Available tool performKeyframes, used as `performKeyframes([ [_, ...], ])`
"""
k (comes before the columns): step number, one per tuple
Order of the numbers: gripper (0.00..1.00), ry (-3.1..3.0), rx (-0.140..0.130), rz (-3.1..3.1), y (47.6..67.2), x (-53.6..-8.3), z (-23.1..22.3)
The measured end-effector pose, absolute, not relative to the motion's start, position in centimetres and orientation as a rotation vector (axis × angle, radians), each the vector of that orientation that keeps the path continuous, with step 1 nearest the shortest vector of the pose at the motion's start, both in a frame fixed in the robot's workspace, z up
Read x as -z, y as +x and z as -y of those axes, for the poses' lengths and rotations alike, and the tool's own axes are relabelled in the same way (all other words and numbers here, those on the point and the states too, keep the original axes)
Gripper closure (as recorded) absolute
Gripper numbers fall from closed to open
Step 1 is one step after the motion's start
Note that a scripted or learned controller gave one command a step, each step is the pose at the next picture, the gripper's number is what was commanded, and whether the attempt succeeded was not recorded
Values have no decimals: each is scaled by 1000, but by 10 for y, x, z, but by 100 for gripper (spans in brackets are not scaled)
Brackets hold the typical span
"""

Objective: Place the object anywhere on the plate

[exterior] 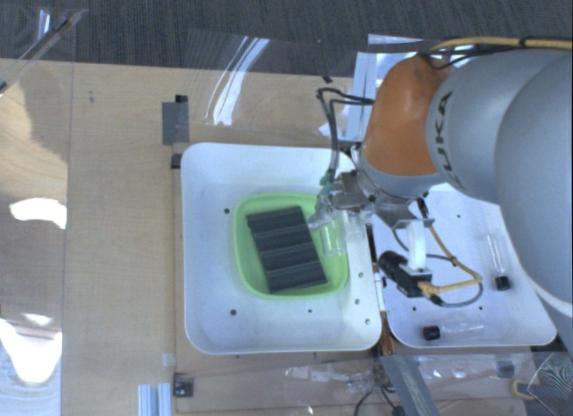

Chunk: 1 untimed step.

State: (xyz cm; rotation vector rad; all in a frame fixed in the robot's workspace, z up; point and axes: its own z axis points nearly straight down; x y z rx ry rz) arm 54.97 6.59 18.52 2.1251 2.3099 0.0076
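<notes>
A green square plate (246,267) lies in the middle of the left white bin (206,316). On the plate rests a dark grey ridged block (285,249), lying flat and turned a little off the plate's sides. My gripper (328,223) hangs over the plate's right rim, just right of the block's upper right corner. Nothing shows held in it. The grey arm with its orange band (403,128) covers much of the right bin.
The right white bin (528,316) holds a small clear tube with a black cap (498,262), a small black piece (431,333) and another clear tube (463,324) near its front. A grey bracket (175,121) stands on the bench behind the left bin.
</notes>
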Motion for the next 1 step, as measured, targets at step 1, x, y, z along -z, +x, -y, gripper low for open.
performKeyframes([
  [1, 0, 2126, -8, -2309, 550, -185, -65],
])
